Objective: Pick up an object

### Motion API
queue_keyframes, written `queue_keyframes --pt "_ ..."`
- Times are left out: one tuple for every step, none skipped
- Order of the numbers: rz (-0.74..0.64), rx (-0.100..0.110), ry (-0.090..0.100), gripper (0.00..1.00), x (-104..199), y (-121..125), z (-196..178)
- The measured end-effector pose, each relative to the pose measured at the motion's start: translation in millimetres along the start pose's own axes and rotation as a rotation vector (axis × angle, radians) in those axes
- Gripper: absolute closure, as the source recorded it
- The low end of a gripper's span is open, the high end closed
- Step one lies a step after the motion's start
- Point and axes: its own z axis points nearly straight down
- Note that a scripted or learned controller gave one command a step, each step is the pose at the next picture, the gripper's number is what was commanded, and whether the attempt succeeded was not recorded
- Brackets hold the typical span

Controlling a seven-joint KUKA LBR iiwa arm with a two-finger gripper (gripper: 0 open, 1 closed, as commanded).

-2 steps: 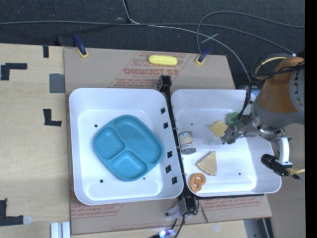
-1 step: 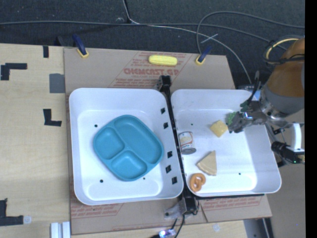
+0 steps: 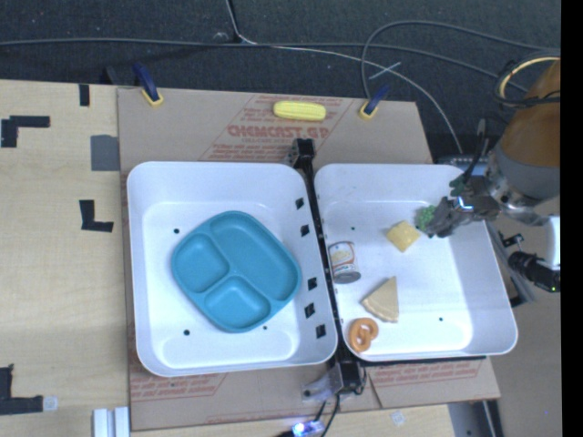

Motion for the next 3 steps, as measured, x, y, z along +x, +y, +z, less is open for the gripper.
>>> queue_keyframes --pt "-0.002 0.004 0.001 1.0 49 -6 11" --pt "-0.003 0.004 0.001 1.0 92 -11 11" --pt "-0.002 0.005 0.001 1.0 144 -28 12"
